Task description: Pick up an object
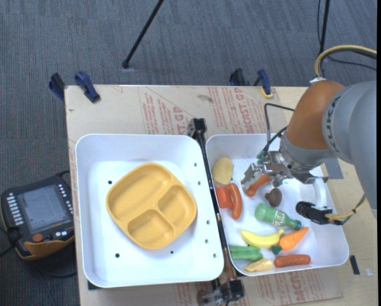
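A small orange carrot-like toy (259, 184) sat clamped between the fingers of the gripper (257, 177), over the right bin (338, 250).

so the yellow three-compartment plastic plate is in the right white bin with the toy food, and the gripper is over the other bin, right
Not quite. The camera view shows the yellow three-compartment plastic plate alone in the left white bin. The toy food, such as the yellow toy banana, lies in the right white bin, and the gripper is over that right bin.
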`<action>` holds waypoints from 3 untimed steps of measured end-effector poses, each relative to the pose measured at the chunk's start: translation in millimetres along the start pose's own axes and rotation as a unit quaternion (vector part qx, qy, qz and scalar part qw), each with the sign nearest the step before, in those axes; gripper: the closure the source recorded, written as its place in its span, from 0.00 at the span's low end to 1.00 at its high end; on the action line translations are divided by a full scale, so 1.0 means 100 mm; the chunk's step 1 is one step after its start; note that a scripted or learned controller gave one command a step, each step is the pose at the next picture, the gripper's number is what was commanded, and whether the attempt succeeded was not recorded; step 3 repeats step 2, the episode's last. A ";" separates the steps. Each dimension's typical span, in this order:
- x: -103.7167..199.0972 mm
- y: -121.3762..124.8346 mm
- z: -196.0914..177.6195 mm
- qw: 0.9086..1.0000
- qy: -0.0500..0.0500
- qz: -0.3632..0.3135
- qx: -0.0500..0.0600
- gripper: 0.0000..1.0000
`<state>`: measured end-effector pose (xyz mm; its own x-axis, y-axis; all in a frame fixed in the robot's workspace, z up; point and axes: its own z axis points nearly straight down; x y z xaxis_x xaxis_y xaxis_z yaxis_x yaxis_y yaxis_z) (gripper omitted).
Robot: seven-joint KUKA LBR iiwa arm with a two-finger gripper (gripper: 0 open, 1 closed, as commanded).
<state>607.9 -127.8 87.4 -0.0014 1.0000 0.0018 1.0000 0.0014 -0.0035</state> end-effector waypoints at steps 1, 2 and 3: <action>0.00 0.00 -0.10 1.000 0.001 0.002 0.000 1.00; 0.10 -0.37 -1.08 1.000 -0.001 0.001 -0.003 1.00; 0.10 -0.37 -1.08 1.000 -0.001 0.001 -0.003 1.00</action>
